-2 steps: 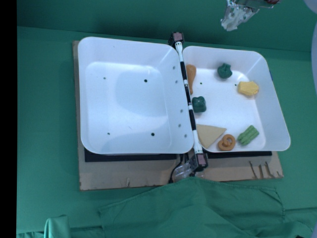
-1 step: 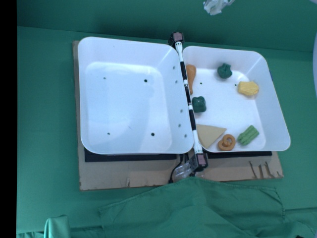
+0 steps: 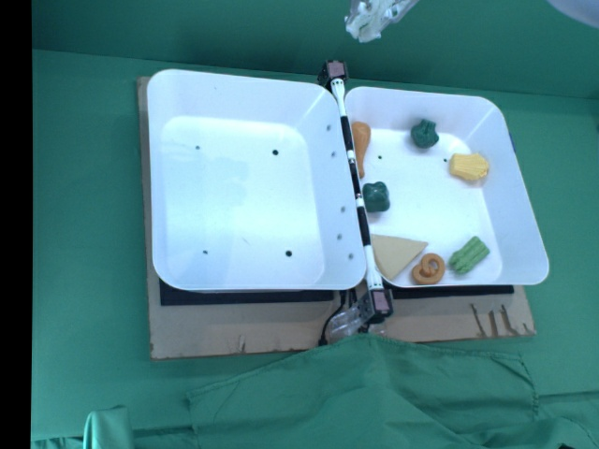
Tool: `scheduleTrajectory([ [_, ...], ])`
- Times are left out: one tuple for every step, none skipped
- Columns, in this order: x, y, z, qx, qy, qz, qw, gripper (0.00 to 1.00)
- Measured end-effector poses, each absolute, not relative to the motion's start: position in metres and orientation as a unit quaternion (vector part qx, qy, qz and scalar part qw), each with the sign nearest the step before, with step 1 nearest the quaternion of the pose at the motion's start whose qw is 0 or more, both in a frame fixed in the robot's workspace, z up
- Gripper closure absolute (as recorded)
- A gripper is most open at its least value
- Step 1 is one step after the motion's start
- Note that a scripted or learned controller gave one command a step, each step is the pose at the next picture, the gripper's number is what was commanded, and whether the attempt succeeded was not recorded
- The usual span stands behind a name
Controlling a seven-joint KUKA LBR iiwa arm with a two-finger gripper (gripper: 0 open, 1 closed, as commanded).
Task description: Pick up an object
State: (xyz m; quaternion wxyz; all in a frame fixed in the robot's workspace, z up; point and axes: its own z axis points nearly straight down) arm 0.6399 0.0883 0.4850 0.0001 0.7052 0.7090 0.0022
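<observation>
My gripper [image 3: 368,34] hangs high at the top of the view, above the far rim between the two bins, its pale fingertips close together with nothing between them. The right bin [image 3: 513,204] holds several toy foods: an orange carrot-like piece [image 3: 359,144] by the divider, a dark green pepper [image 3: 425,134], a yellow piece [image 3: 469,166], a second dark green piece [image 3: 375,195], a tan wedge [image 3: 398,253], an orange pretzel [image 3: 430,269] and a light green piece [image 3: 468,255].
The left bin [image 3: 168,166] sits beside the right one, with a black-and-white rod [image 3: 354,190] along their shared edge. Both rest on a cardboard sheet [image 3: 234,340]. Green cloth [image 3: 374,391] is bunched at the front.
</observation>
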Motion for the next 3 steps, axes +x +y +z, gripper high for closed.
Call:
scheduleTrajectory([
  [0.702,0.141,0.493,0.706,0.708,0.0047,0.003,1.0],
  [0.648,0.167,0.413,0.707,0.707,-0.0025,-0.002,1.0],
  [0.589,0.162,0.434,0.707,0.707,0.0016,-0.001,1.0],
])
